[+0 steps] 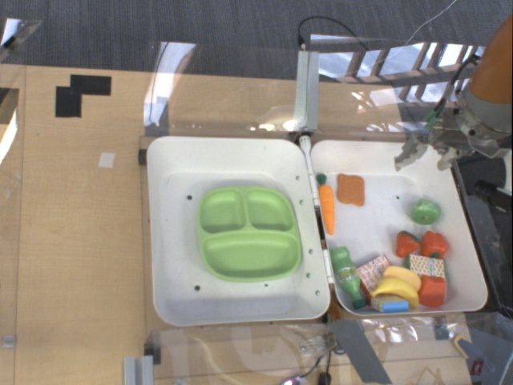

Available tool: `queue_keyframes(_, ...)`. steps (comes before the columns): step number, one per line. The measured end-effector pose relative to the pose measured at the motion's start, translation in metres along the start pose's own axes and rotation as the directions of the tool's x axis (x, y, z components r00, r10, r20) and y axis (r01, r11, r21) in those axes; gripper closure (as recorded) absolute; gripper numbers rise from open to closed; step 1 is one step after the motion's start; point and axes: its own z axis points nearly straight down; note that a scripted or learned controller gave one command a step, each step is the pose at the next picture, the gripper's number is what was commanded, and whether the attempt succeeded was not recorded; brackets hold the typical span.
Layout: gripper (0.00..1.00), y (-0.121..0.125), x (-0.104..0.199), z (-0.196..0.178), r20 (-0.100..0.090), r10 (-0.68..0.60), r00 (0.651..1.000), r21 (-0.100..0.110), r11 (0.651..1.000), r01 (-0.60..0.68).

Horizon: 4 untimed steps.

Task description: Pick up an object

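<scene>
The right bin [377, 184] holds a pile of toy foods. An orange carrot [326, 207] lies along its left wall, with a brown flat piece [350, 189] beside it. A green apple [426, 211] sits near the right wall. Two red pieces [422, 244], a yellow banana [398, 282], a patterned box [370, 270] and a green bottle [345, 268] crowd the front. My gripper [423, 159] hangs over the bin's back right corner, open, with nothing between its fingers [404, 158]. It is behind the apple and apart from it.
The left bin [172, 215] carries a green divided plate [248, 233] in its middle. A metal post [307, 87] stands behind the seam between the bins. Metal railing and cables [393, 62] run behind the right bin, close to the arm.
</scene>
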Motion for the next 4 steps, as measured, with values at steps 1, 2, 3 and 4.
queue_keyframes(1, 0.0, -0.064, -0.039, 0.086, 0.0, 0.157, 0.988, 0.001, 0.988, -0.157)
queue_keyframes(2, 0.0, -0.115, -0.027, 0.139, -0.001, 0.322, 0.947, -0.011, 0.947, -0.322)
queue_keyframes(3, 0.0, -0.129, -0.03, 0.139, -0.004, 0.331, 0.944, -0.015, 0.943, -0.331)
queue_keyframes(4, 0.0, -0.13, -0.015, 0.138, 0.006, 0.14, 0.99, -0.019, 0.99, -0.139)
